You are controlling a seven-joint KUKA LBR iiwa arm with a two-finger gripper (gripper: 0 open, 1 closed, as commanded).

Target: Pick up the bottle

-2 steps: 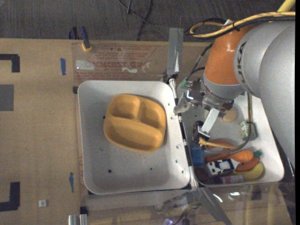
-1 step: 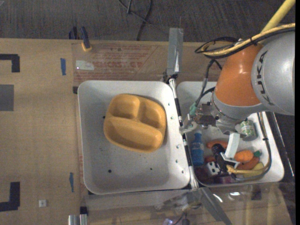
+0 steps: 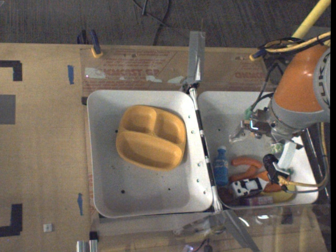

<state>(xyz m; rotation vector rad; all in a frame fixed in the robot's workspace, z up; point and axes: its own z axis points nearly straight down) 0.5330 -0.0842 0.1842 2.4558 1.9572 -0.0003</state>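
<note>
Gripper (image 3: pixel 242 133) hangs near blue bottle (image 3: pixel 221 169).

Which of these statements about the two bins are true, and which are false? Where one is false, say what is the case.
1. The blue bottle is in the right bin, beside the wall shared with the left bin. True.
2. The yellow divided tray is in the right bin. False: it is in the left bin.
3. The gripper holds the bottle. False: it is apart from the bottle, further up the view.
4. An orange thing lies right of the bottle. True.
</note>
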